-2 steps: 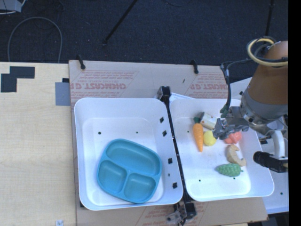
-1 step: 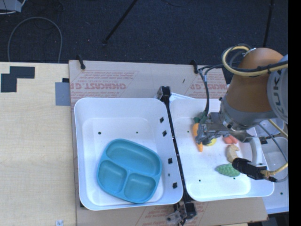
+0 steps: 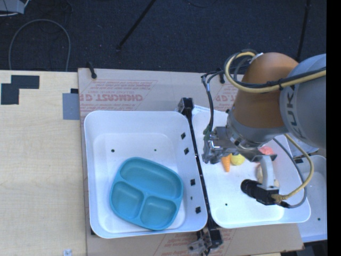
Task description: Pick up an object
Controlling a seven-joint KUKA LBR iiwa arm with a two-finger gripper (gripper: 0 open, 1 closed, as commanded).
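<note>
- Two shallow white bins sit side by side on a cardboard-covered bench point(image 3: 122, 92), seen from above at a slant.
- The left bin point(image 3: 98, 137) holds a blue divided plate point(image 3: 146, 192) with three compartments, lying flat toward the bin's near side.
- The grey arm point(image 3: 266, 97), with its orange band, reaches in from the right and hangs over the right bin point(image 3: 240, 217).
- The gripper point(image 3: 212, 151) sits low in the right bin's left part, close to the wall between the bins. From this angle I cannot tell whether it is open or closed.
- Just right of the gripper lies a small orange piece point(image 3: 226, 164), perhaps a toy carrot, next to a yellow piece point(image 3: 237, 159).
- A pink piece point(image 3: 266, 151) shows farther right, partly hidden by the arm.
</note>
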